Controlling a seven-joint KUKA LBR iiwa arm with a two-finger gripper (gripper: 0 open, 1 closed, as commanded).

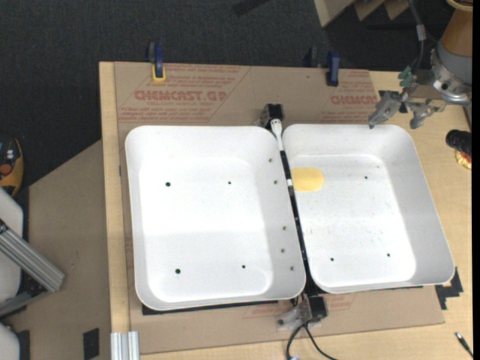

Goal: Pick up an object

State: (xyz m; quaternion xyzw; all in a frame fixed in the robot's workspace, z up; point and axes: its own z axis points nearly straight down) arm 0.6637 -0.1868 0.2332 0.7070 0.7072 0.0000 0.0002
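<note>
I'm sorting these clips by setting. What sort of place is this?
Probably a robotics lab bench: two white bins clamped to a board, a gripper reaching in, and a lone yellow object to pick.

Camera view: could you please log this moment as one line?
gripper: open, above right bin's far edge | yellow object: right bin, by left wall | held: nothing

Flat yellow object (307, 179), perhaps sponge
</note>
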